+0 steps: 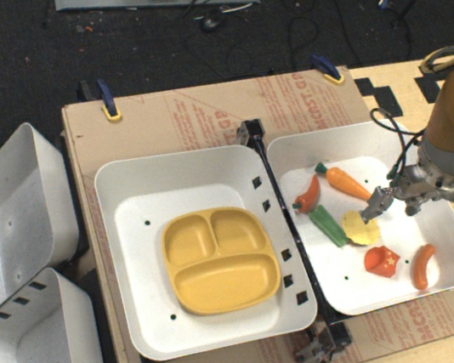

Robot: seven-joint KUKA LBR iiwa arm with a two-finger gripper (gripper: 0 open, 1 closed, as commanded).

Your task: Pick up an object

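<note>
The right bin (449,273) holds several toy foods. An orange carrot (346,183) lies near its back, with a red chili (307,197) to its left. A green pepper (327,225) lies beside a pale yellow piece (359,229). A red strawberry-like piece (383,261) and an orange sausage (422,266) sit toward the front. My gripper (385,200) hangs over the middle of this bin, just right of the yellow piece and front right of the carrot. Its dark fingers appear spread, with nothing between them.
The left bin (126,193) carries a yellow divided tray (220,259). A black divider with clips (279,211) runs between the two bins. White bin walls stand at the far left. Cables trail near the arm at the right.
</note>
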